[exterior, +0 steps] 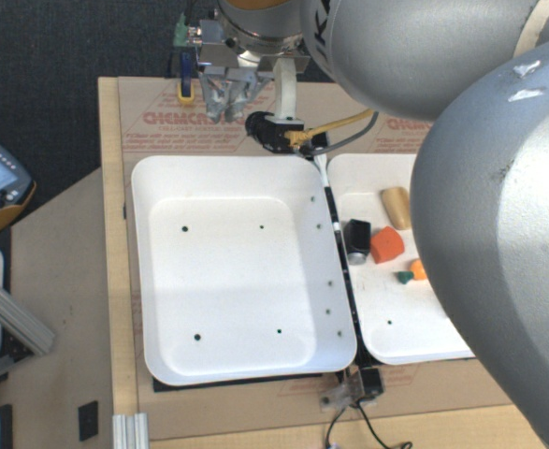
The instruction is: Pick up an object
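**Gripper above the table's far edge, objects lying in the right bin**

The gripper [225, 96] hangs over the far edge of the table [124, 251], just beyond the far rim of the left bin [227, 279], its grey fingers [220, 101] pointing down toward the cardboard. Nothing is seen between the fingers; how far apart they stand I cannot tell from this angle. The arm [424, 36] sweeps in from the right and covers much of the right bin [396, 340].

The things to pick lie in the right bin, near its left wall. A tan wooden block [397, 206] sits toward the far side, its long axis running from the far rim toward the near rim, slightly slanted. Nearer lies an orange block [387, 245], and just beside it, to its left, a black object [357, 238] whose long axis also runs far to near. A small green piece [403, 276] and a small orange piece [417, 269] sit by the arm's edge.
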`<state>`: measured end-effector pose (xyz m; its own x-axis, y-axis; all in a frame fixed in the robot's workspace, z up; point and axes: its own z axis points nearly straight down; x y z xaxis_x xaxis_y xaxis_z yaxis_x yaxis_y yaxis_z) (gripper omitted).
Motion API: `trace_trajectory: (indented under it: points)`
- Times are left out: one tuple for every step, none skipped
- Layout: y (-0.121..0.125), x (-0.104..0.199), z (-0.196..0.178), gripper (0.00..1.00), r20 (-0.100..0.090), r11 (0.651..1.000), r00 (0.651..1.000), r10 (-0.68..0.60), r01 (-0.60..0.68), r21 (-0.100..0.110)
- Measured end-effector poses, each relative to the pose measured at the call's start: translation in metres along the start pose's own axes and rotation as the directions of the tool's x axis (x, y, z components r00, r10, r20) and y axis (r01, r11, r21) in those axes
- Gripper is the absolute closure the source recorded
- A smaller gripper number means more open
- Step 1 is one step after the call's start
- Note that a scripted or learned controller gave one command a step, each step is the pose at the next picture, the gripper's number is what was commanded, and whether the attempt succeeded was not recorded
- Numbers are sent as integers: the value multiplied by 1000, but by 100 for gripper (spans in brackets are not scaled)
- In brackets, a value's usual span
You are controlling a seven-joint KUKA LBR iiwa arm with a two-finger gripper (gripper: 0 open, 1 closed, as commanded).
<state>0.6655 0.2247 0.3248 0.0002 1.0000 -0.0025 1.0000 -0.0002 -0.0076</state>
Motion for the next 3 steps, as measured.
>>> trace_trajectory:
  points:
    - [0, -4, -140, 100, -7, 1000, 1000, -3, 2, -23]
    - [0, 0, -43, 100, 0, 1000, 1000, 1, -1, 1]
    - [-1, 0, -185, 100, -8, 1000, 1000, -3, 3, -26]
